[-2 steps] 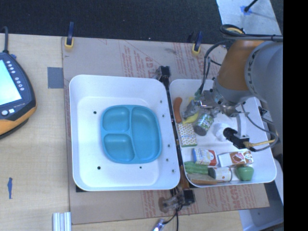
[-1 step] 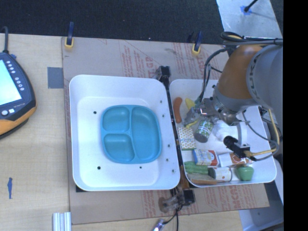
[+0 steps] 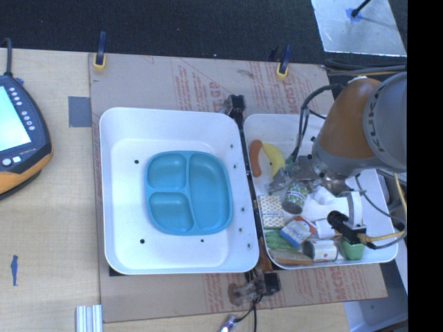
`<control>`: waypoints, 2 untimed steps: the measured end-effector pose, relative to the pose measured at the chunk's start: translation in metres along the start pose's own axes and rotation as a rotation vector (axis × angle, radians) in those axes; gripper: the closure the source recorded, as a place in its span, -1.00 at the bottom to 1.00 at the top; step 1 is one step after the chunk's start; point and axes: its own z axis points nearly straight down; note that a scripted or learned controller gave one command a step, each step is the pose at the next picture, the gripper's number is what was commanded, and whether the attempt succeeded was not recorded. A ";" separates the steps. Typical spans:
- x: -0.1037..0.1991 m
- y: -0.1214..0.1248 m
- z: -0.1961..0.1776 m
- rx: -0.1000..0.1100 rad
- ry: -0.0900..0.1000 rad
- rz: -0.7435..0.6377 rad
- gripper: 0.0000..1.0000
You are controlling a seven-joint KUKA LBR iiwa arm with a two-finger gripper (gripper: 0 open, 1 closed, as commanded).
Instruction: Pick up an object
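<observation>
Hovering low over the cluttered right white bin [image 3: 387, 254], gripper [image 3: 304, 185] with grip state impossible to tell, nearest a small round green-labelled can [image 3: 295, 196] just beside it — probably light, rigid, slick-sided, best pinched across its body.

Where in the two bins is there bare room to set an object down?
Left bin: bare white floor rings the blue divided plate, widest along its upper wall. Right bin: crowded with toys under the gripper; little bare floor except its upper edge above the banana.

Robotics lab: clamped bench board [image 3: 208, 81], teach pendant [image 3: 21, 140].
</observation>
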 end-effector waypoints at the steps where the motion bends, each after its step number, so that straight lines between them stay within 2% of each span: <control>1: -0.019 0.040 -0.001 -0.001 0.001 0.002 -1.00; 2: -0.012 -0.019 0.000 0.000 0.001 0.000 -1.00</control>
